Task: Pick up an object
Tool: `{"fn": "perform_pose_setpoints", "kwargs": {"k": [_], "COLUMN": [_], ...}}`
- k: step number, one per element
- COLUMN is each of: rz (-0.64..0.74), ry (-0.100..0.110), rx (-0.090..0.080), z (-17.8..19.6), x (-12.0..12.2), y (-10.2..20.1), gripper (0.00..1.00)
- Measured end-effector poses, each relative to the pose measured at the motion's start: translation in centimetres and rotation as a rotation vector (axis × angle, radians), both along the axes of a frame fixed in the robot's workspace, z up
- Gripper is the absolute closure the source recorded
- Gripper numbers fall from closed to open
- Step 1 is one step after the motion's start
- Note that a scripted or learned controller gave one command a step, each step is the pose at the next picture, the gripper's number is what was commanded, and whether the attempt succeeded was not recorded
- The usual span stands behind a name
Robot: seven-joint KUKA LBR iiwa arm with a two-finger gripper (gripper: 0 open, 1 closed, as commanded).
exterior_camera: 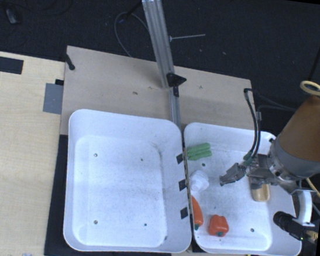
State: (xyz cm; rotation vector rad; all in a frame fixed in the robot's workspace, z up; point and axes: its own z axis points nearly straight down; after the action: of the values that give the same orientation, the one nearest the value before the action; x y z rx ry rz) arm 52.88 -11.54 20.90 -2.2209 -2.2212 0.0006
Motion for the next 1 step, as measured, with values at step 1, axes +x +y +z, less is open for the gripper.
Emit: {"fn": "perform_pose_setpoints", "kwargs": {"k": [1], "rz": [0.000], "ry": [0.000], "rx": [0.000], "z": [1.00], "x": [0.01], "y": [-0.03], "gripper": [1.00]}}
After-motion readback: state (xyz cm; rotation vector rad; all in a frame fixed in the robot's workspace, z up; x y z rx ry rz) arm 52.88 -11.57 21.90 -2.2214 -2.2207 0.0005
